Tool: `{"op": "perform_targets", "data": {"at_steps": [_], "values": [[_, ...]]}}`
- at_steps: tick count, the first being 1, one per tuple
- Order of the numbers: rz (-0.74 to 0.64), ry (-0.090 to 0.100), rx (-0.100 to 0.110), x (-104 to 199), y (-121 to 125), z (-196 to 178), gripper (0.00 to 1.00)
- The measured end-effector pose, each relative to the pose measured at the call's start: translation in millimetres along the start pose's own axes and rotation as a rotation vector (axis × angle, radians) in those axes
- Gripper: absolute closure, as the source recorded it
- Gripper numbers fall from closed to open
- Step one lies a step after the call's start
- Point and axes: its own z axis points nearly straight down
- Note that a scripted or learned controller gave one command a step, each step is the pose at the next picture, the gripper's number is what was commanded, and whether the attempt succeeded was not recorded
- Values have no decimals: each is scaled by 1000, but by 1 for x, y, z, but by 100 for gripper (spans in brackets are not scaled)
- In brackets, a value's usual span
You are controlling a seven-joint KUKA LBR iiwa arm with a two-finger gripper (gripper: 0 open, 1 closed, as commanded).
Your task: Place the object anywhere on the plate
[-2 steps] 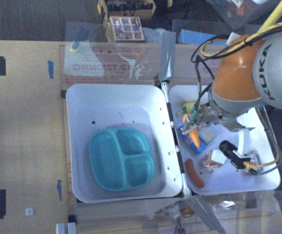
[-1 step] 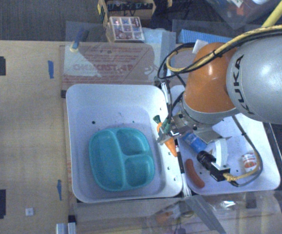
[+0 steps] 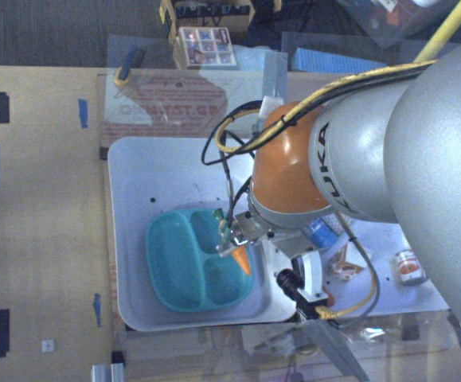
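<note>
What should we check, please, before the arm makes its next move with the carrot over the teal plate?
1. Plate in reach: the teal divided plate lies flat in the left white bin. Ok.
2. Object position: the toy carrot sits at the gripper, over the plate's right side. Ok.
3. Grip on the carrot: the wrist hides the fingers. Cannot tell.
4. Carrot resting on the plate or hanging above it: cannot tell from this slant.
5. Landing spot: the plate's compartments show bare teal. Ok.
6. Cables: the black and yellow cables loop by the wrist, near the bins' shared edge. Cannot tell if they will snag.
</note>
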Motion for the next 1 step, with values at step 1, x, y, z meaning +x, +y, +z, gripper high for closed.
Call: {"op": "perform_targets", "data": {"at_steps": [1], "values": [[1, 0, -1, -1, 0, 0, 0]]}}
